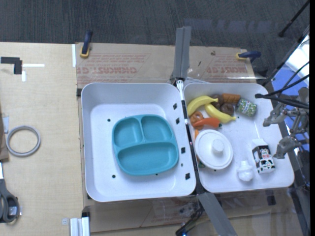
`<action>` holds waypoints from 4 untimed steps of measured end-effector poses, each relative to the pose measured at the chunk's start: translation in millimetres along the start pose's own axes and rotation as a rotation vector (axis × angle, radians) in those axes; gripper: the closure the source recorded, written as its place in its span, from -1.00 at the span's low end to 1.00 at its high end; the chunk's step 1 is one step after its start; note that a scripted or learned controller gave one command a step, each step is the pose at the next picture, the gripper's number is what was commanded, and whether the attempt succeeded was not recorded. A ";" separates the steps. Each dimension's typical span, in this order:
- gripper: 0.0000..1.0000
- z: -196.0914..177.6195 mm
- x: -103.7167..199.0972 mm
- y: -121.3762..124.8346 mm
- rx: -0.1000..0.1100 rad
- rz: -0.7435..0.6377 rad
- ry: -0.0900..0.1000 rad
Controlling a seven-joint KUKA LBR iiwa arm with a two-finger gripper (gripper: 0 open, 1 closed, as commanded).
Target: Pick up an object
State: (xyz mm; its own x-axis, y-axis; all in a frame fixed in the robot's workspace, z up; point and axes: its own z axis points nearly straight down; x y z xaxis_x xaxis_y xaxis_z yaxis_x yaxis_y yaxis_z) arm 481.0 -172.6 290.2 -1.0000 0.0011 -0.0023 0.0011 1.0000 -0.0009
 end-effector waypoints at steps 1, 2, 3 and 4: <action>-1.00 168.7 -0.7 -10.1 -0.001 -0.031 0.003; -1.00 197.5 -54.0 67.2 0.000 0.051 -0.003; -1.00 197.8 -112.8 24.5 0.001 0.122 0.000; -1.00 197.4 -130.1 59.5 0.001 0.290 -0.002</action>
State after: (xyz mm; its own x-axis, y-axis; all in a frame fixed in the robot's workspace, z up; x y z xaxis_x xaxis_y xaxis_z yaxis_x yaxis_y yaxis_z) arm 611.6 -113.4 93.1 -0.9579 0.2869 -0.0050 0.2869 0.9580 -0.0006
